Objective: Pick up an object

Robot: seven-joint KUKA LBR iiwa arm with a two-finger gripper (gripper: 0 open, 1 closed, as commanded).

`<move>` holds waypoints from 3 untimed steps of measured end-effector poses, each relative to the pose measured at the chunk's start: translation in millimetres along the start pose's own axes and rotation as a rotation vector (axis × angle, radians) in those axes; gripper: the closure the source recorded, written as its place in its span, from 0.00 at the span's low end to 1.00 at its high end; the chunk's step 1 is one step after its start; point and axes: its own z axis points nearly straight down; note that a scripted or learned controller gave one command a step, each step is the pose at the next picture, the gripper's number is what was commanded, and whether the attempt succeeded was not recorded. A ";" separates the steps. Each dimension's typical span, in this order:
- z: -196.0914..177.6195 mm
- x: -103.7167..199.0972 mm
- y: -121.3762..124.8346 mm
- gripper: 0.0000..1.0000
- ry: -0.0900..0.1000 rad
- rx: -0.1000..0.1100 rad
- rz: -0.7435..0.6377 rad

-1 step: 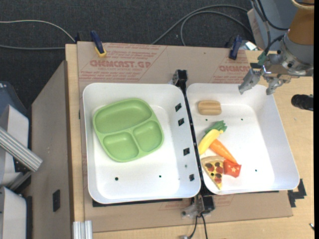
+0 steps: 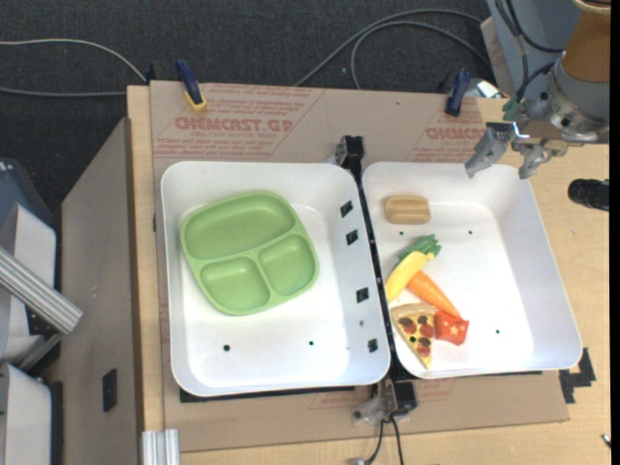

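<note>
The right bin [image 2: 523,289] holds a tan bread roll [image 2: 407,209] near its back left. Below the roll lie a yellow corn cob [image 2: 407,271] with green husk, an orange carrot [image 2: 432,292], a pizza slice [image 2: 417,330] and a small red piece [image 2: 452,328]. My gripper [image 2: 506,161] hangs open above the back right rim of this bin. Its two grey fingers point down and apart, with nothing between them. It is to the right of the roll and higher up.
The left bin [image 2: 194,356] holds a green divided plate [image 2: 250,252]. A black clamp bar [image 2: 360,260] runs between the bins. Blue clamps [image 2: 191,85] and cables lie at the cardboard's back edge.
</note>
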 end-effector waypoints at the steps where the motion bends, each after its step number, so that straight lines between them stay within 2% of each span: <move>1: 62.4 0.1 -5.6 0.00 0.002 0.007 0.001; 3: 178.6 -0.7 -11.4 0.00 0.002 0.006 0.000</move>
